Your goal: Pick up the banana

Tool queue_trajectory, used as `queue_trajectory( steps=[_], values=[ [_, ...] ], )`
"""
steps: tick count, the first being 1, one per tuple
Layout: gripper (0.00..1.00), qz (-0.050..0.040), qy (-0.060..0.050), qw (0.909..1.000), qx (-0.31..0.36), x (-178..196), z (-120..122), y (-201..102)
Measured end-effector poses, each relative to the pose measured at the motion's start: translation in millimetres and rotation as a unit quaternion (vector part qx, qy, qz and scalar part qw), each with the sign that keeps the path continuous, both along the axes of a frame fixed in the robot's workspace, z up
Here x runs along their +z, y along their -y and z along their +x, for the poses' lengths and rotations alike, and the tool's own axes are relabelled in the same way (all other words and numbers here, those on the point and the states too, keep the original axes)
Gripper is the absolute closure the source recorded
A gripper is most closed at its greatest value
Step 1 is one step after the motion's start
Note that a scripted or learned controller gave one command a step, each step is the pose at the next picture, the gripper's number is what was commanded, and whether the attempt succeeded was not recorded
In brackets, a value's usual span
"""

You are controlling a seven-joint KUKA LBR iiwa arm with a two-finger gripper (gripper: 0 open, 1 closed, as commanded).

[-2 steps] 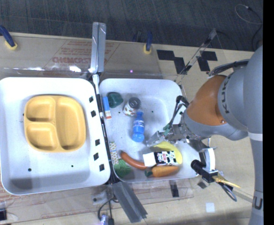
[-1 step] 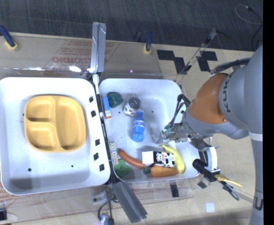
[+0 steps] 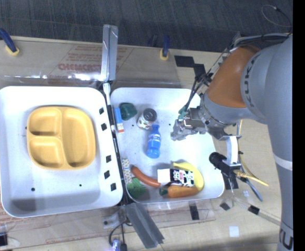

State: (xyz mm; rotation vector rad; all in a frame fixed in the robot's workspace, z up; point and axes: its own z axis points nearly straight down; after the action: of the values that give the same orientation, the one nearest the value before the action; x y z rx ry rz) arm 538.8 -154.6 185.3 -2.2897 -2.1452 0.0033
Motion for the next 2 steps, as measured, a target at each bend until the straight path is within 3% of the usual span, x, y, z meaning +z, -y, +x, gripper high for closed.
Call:
queue_trajectory(
  steps=[1,2],
  values=[
    [0.00,0.0000,0.000,1.0000,0.000,0,0,0],
    [0.00,0.0003,0.000,0.9988,0.050,-15,-28,48]
  ],
)
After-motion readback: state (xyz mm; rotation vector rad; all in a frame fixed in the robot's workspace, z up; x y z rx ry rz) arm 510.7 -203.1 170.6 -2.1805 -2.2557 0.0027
